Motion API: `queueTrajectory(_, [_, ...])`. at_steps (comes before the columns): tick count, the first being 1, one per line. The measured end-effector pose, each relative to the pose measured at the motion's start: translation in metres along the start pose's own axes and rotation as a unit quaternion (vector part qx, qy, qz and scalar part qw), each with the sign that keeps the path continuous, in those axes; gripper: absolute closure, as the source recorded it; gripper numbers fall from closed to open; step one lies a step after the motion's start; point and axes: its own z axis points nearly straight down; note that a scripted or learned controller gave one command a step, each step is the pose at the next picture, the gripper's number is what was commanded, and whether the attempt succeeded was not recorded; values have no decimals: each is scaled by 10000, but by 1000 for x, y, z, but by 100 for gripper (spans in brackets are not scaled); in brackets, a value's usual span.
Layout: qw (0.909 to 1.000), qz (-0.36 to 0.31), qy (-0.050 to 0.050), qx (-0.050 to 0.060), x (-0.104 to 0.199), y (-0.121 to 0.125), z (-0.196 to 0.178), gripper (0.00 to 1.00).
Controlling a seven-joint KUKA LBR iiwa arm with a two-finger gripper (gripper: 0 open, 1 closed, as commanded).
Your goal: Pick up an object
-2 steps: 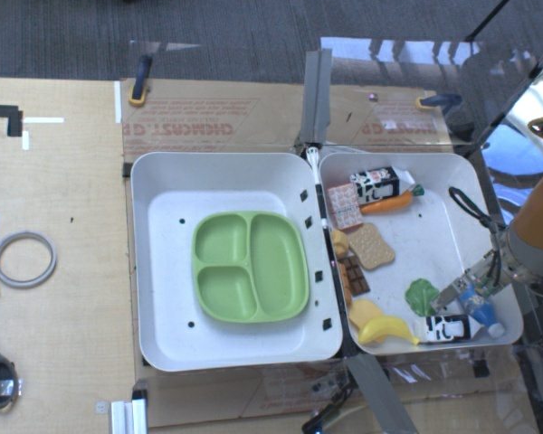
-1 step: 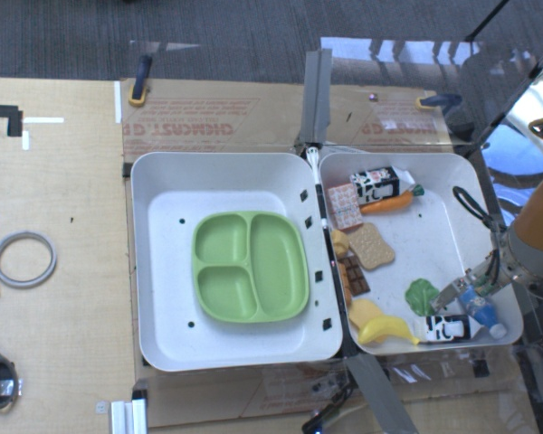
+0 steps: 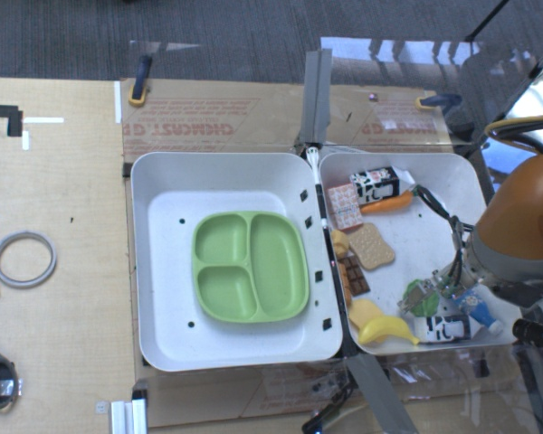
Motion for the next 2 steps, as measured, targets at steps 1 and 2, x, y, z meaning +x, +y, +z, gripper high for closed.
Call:
queueTrajectory(1, [10000,-16,-4,-5,0,1,-9,100])
queueTrajectory(2, [9870,1606,-5,8,37,56,0,100])
